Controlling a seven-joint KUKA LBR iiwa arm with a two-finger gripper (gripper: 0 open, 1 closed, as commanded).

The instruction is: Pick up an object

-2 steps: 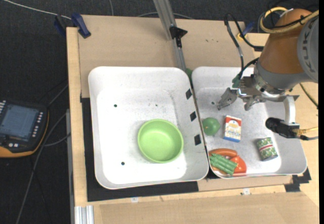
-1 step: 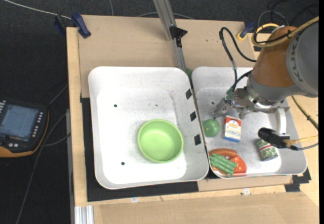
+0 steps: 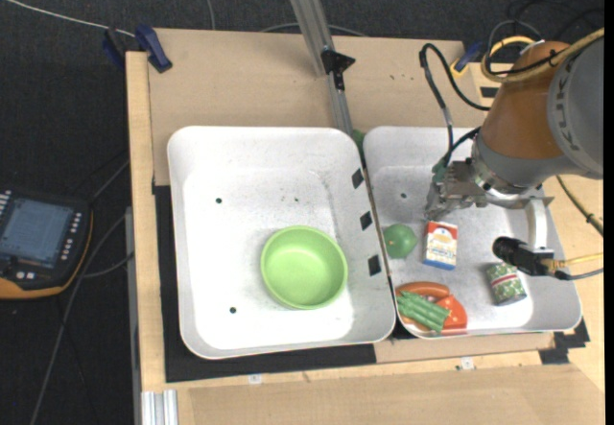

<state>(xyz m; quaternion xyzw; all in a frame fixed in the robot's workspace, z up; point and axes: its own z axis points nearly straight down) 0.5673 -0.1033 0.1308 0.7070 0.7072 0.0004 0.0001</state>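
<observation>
We read the small carton (image 3: pixel 441 246) as the likely target: it sits in the right bin (image 3: pixel 403 159), mid-floor, directly under the gripper (image 3: pixel 453 200). Fingers state: cannot tell, the wrist blocks them. Nothing seen held.

Handling, our guess: carton light, thin card, crushes if squeezed hard, smooth printed faces a bit slippery. Best hold across its two narrow sides, not the top flap.

Neighbours: green ball (image 3: pixel 400 241) just beside it on the left, would roll if bumped. Plate of toy vegetables (image 3: pixel 431 309) near, below it. Small can (image 3: pixel 506 283) apart to the right, with a black part of the arm's rig near it.

Room: open bin floor above the carton, towards the far wall. Divider wall between bins close on the left, front rim close below. Left bin (image 3: pixel 206 178) has a green bowl (image 3: pixel 303 267) and much free floor. Lift straight up looks safest.
</observation>
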